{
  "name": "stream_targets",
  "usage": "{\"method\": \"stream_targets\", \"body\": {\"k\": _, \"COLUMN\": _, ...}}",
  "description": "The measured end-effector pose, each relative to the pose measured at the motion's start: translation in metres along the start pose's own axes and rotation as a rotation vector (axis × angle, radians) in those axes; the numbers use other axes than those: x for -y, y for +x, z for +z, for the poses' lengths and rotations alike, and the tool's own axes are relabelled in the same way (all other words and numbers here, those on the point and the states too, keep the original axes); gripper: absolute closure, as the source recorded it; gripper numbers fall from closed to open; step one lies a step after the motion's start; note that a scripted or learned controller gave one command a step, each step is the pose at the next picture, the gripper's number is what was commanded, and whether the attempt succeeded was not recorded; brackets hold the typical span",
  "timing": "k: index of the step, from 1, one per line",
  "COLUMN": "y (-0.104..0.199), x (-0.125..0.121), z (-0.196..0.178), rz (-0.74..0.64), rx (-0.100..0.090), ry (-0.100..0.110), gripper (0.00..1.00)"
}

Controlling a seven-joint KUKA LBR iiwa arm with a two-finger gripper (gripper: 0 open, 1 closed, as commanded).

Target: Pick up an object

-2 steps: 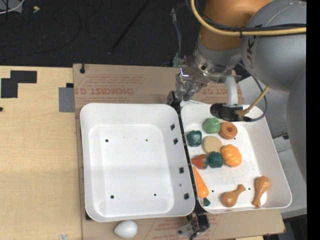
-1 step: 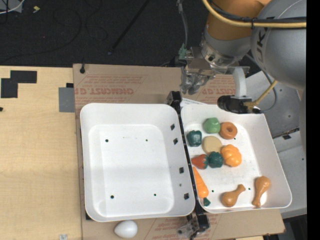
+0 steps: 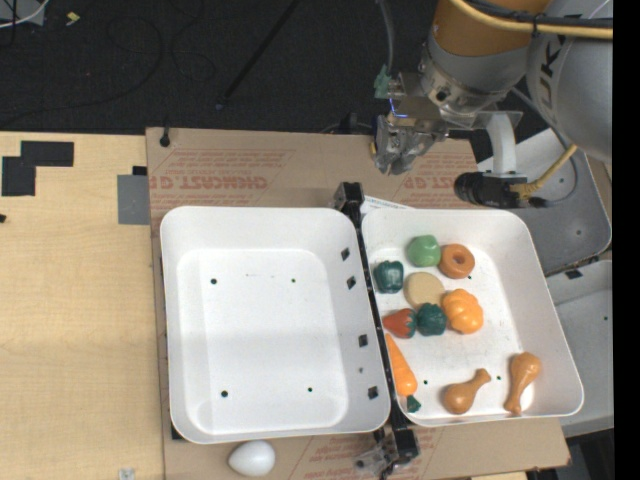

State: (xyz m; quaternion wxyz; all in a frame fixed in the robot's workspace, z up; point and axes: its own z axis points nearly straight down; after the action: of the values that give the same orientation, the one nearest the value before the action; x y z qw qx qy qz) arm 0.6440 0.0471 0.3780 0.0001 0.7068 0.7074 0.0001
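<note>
Brown cardboard [image 3: 250,173] (mirrored print, unreadable), hand [image 3: 397,158] above

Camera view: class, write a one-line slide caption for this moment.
Arm's tool hovers above the right bin of toy food; white egg lies outside the left bin.

Light even and fairly bright over the bench; top of frame falls off to near black. Left shallow white plastic bin [image 3: 260,318] reads brightest, floor nearly washed out, with a soft grey shadow along its left wall and lower-left corner. Right white bin [image 3: 545,298] shows short soft shadows under the toys. Small glare spot on the glossy white egg [image 3: 251,458]. Grey arm with orange band [image 3: 500,28] slightly soft. Gripper [image 3: 398,153] dim, detail muddy. Overall sharpness moderate, mild grain in dark areas.
</note>
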Motion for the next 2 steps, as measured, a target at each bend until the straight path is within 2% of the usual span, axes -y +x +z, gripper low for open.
{"method": "stream_targets", "body": {"k": 1, "y": -0.003, "x": 0.0, "z": -0.04, "rz": -0.006, "rx": 0.0, "ry": -0.001, "gripper": 1.0}}
{"method": "stream_targets", "body": {"k": 2, "y": -0.022, "x": 0.0, "z": -0.092, "rz": 0.001, "rx": 0.0, "ry": -0.001, "gripper": 1.0}}
